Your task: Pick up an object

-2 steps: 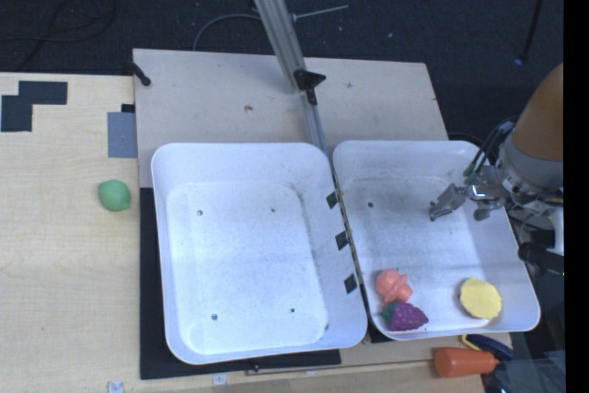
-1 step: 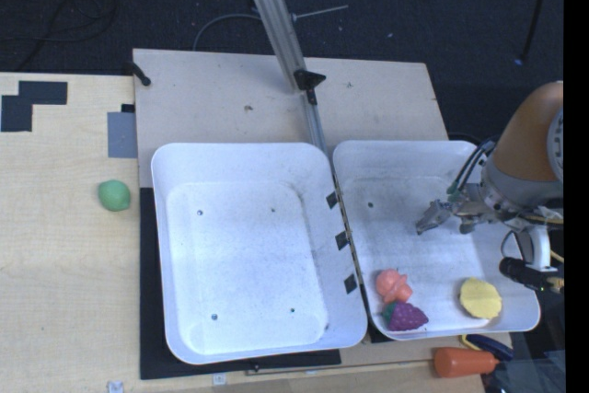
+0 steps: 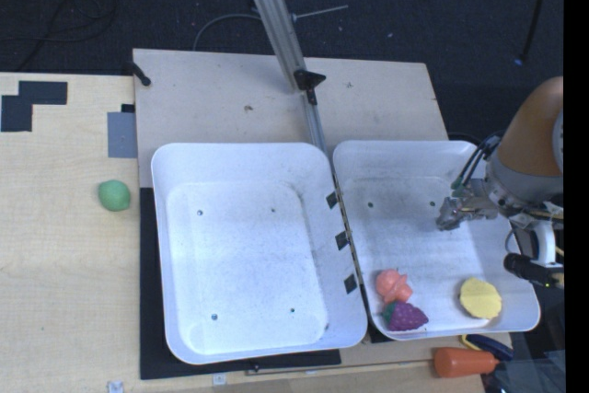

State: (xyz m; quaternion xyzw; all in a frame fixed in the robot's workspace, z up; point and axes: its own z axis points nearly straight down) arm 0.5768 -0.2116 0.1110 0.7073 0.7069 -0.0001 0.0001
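Along the near edge of the right bin [image 3: 354, 163] you have three candidates: a purple toy [image 3: 406, 317] touching a pink one [image 3: 394, 284], and a yellow disc [image 3: 480, 297] alone toward the near right corner. Take the disc; it sits clear of neighbours. Farther back, your gripper [image 3: 451, 214] hangs over bare floor near the right wall, nothing between its fingers, and whether the jaws are open or closed you cannot tell

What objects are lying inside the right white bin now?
Inside the right bin: a pink toy, a purple toy, a yellow piece. The gripper covers a small floor patch.
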